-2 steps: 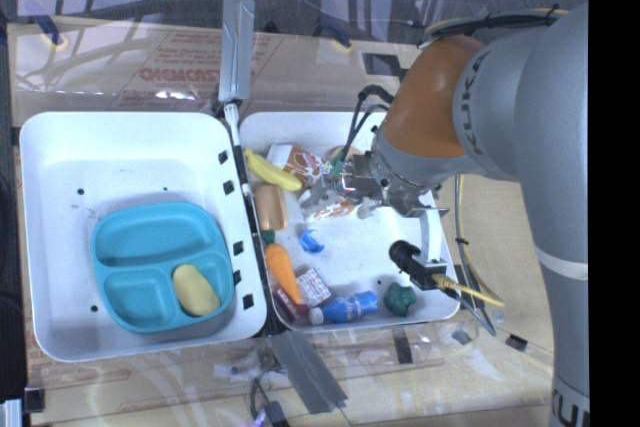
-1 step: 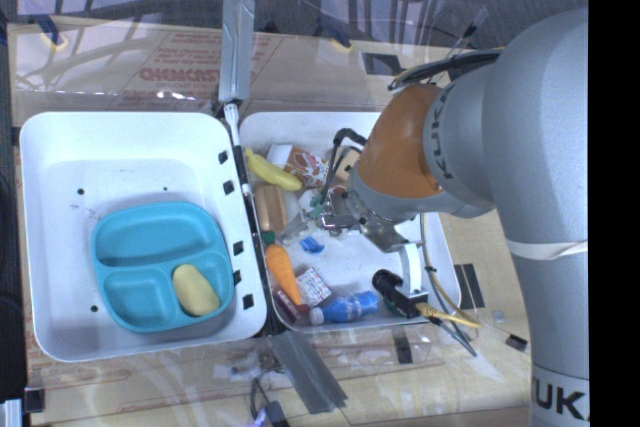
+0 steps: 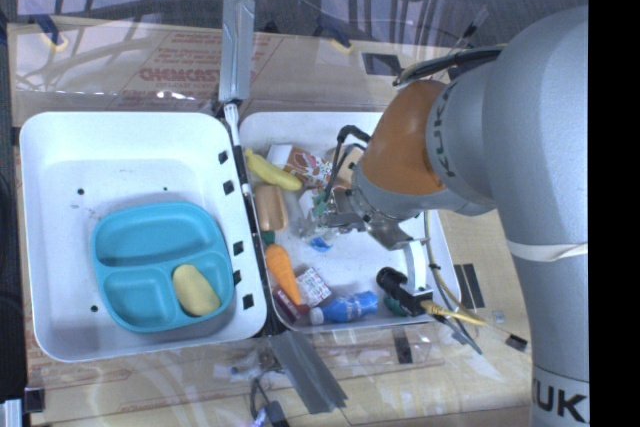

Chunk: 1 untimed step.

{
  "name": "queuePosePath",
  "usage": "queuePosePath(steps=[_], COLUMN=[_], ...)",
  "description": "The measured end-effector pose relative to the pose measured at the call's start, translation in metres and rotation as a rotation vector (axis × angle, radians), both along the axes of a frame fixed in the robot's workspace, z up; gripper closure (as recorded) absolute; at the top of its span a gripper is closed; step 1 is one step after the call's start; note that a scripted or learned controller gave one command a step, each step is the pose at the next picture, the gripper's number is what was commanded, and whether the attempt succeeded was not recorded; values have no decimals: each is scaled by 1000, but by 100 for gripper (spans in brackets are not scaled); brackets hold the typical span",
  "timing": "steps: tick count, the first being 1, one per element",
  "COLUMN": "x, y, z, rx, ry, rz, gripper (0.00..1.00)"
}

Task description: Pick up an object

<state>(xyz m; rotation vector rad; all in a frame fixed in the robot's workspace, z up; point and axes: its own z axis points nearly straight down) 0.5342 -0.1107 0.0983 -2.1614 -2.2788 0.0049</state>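
Arm (image 3: 520, 145) hides gripper (image 3: 335, 207) — grip state unreadable; crowded right bin (image 3: 262, 130) — could snag banana (image 3: 272, 171) or wrappers.

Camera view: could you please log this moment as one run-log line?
end effector: low in right bin, among clutter | grasp: cannot tell | left bin: blue tray holding yellow item | right bin: banana, carrot

The arm (image 3: 470, 145) hides the right bin's (image 3: 300, 127) far side — its fingers lost among clutter.
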Motion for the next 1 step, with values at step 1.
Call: queuePosePath(steps=[1], x=[47], y=[49], z=[95], rx=[3], ry=[-7], rz=[-26], gripper=[100])
